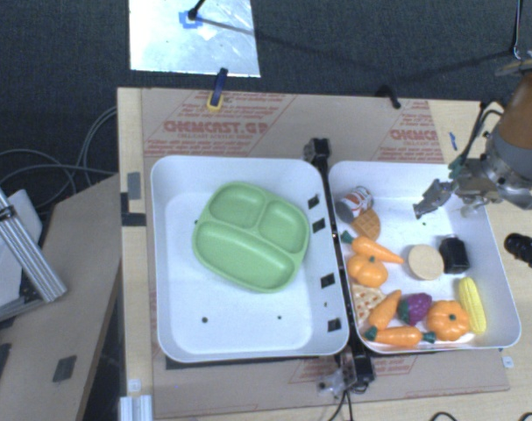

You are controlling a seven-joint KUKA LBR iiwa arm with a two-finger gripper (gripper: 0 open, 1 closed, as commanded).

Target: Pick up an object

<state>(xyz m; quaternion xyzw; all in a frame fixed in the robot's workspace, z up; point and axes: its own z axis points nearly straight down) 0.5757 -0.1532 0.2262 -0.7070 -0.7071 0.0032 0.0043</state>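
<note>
The right bin point(502, 261) holds several toy foods: a red and white can point(355, 202), a carrot point(377, 251), an orange pepper point(367, 271), a tan disc point(425, 262), a black block point(454, 254), a yellow corn cob point(471, 305), a small pumpkin point(447, 320) and a purple eggplant point(414, 306). My gripper point(450, 204) hangs over the far part of this bin, just beyond the disc and the black block. Its fingers stand apart and nothing sits between them.
A green divided plate point(251, 235) lies in the left bin point(173, 323). A black-clipped divider point(331, 253) separates the bins. A foil sheet point(194, 23) lies beyond the bench, and an aluminium rail point(16, 244) stands at the left.
</note>
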